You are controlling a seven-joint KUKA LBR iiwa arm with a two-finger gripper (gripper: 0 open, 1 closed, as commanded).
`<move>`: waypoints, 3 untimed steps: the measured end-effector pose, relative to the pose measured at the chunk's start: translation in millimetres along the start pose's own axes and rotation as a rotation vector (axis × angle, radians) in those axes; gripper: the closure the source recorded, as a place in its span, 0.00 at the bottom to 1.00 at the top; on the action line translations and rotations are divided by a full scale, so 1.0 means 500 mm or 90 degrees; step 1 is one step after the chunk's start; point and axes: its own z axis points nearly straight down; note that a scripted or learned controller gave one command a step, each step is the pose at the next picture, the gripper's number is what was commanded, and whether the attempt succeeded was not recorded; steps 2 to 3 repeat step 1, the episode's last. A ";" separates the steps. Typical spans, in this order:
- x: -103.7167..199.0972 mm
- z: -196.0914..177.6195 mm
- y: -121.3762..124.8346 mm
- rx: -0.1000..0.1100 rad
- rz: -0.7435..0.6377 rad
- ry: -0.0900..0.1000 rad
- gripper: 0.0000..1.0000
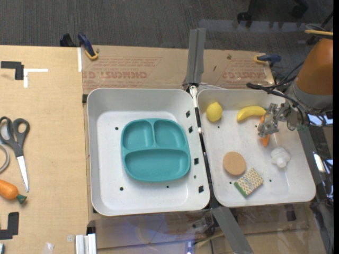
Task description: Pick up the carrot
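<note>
a: over the right bin, near its far right side, the gripper points down with its fingers clamped on the carrot; orange shows between and below them.

b: is the carrot touching the bin floor?

a: can't tell. it hangs roughly upright in the grasp, its lower tip near the floor.

b: what's closest to the gripper?

a: a banana just to its left, slightly further back. a lemon lies beyond the banana, by the left wall. below the gripper, just beside it, a small clear, whitish object that i can't identify.

b: and further out?

a: toward the near left of the gripper, a round tan cookie-like disc, and a small patterned packet touching its near edge. well to the left, the other bin holds a teal divided plate. far left on the wooden bench lie scissors and a second carrot.
</note>
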 end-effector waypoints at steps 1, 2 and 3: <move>0.036 -0.137 0.118 0.004 0.041 -0.001 1.00; 0.036 -0.137 0.118 0.004 0.041 -0.001 1.00; 0.036 -0.137 0.118 0.004 0.041 -0.001 1.00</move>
